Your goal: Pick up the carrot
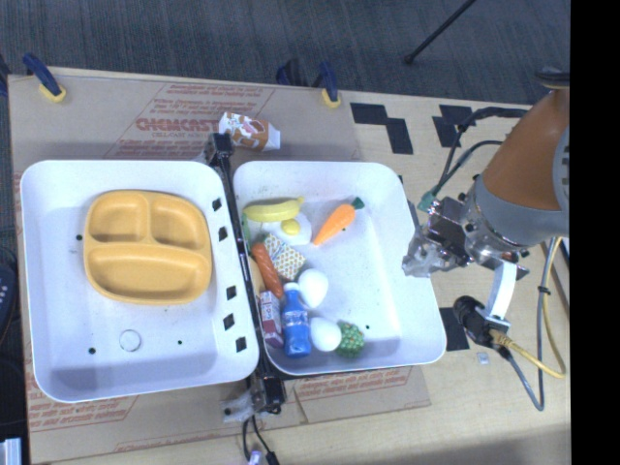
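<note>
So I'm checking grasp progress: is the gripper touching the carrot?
Apart. The camera view shows the gripper outside the right bin's rim, bare bin floor separating it from the carrot.

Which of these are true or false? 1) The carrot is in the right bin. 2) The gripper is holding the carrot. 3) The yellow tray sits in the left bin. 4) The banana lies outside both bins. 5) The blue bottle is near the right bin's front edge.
1) True: the carrot lies in the right bin.
2) False: the gripper is over the bin's right rim, apart from the carrot.
3) True: the yellow tray sits in the left bin.
4) False: the banana lies inside the right bin.
5) True: the blue bottle is near that edge.
</note>
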